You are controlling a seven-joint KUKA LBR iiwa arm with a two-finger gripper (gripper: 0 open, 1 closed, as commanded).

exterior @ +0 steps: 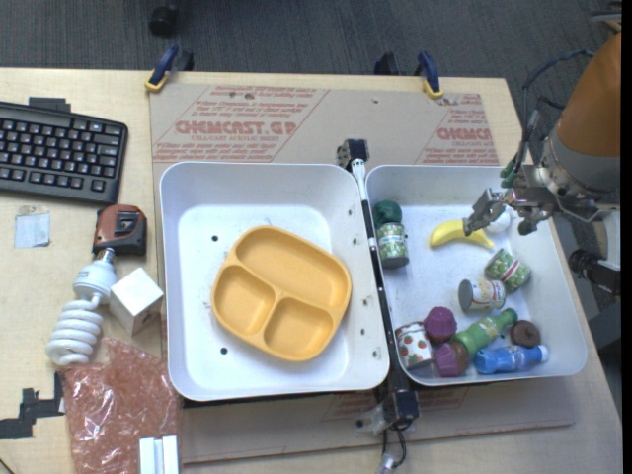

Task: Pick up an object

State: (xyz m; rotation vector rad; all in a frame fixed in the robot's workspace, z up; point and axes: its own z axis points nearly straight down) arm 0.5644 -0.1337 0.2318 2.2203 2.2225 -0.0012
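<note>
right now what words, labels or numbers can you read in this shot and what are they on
"CHEMCAST GP", red print on the brown board under the bins, upper left
"CHEMCAST", same red print again on the board's upper right, partly cut off by the right bin
Smaller red lines beneath both prints: too blurred to read
Labels on the small jars and bottles in the right bin: too small to read
Keyboard key legends: too small to read

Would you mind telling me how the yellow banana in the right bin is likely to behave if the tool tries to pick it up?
The banana looks like a smooth plastic toy, so it is probably light and stiff, perhaps slippery. Its curved shape may let it pivot or slide on the right bin's floor if nudged off-centre. It lies apart from the other items, so a push should not disturb them.
</note>
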